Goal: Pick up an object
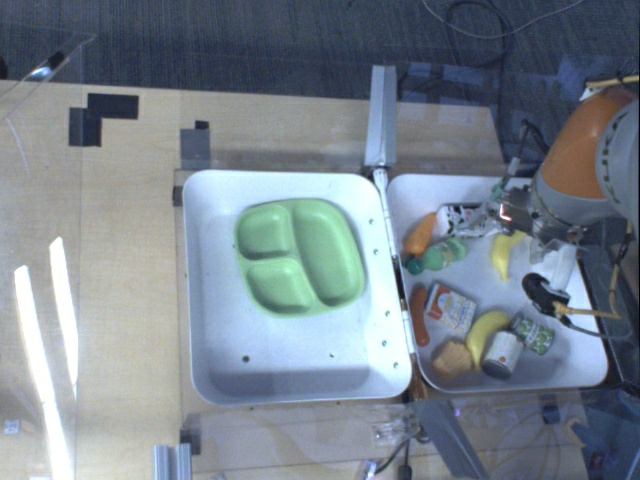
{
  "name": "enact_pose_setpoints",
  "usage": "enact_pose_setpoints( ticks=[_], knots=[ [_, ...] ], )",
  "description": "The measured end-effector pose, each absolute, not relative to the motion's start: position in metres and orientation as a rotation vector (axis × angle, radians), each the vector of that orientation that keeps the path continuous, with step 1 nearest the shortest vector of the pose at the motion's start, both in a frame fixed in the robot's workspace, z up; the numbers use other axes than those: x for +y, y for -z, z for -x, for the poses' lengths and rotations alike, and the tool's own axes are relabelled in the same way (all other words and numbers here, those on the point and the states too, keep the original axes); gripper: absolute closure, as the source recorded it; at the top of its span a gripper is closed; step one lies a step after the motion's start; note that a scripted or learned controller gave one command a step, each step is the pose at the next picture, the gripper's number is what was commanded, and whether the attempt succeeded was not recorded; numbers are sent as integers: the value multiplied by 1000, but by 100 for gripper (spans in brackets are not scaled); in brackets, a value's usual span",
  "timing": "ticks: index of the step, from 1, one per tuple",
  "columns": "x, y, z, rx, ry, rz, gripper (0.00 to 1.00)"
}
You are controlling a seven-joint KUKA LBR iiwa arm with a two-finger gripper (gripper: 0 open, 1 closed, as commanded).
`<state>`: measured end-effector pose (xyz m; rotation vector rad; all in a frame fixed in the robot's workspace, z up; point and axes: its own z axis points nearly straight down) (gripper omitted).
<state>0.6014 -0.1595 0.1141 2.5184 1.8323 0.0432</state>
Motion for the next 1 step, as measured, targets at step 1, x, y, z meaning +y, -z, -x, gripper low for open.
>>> enact_pose_setpoints(
  ticks=[1],
  knots=[
    [-187, -87, -594, 2085, -11, -2345, 0]
  ],
)
